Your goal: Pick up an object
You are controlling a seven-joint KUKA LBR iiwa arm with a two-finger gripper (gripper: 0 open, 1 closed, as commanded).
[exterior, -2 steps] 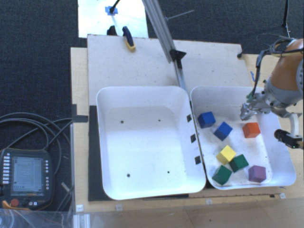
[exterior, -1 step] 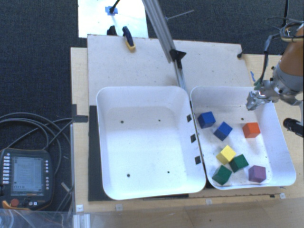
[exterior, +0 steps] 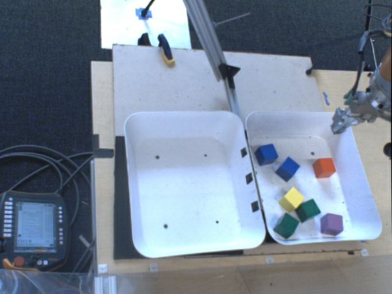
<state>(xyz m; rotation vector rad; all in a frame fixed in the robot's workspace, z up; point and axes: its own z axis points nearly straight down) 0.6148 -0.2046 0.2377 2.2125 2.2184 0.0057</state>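
Blocks in the right bin (exterior: 361, 182), gripper (exterior: 340, 122) poised at its upper right rim, carrying nothing

Camera view: seven blocks lie in the right bin: two blue, orange block (exterior: 324, 167), yellow, two green, purple; the left bin (exterior: 131, 164) sits alongside. Jaw state cannot be told at this size. Risk, as judged: the yellow and green blocks touch, so a descent there may wedge or scatter them; the orange one stands apart
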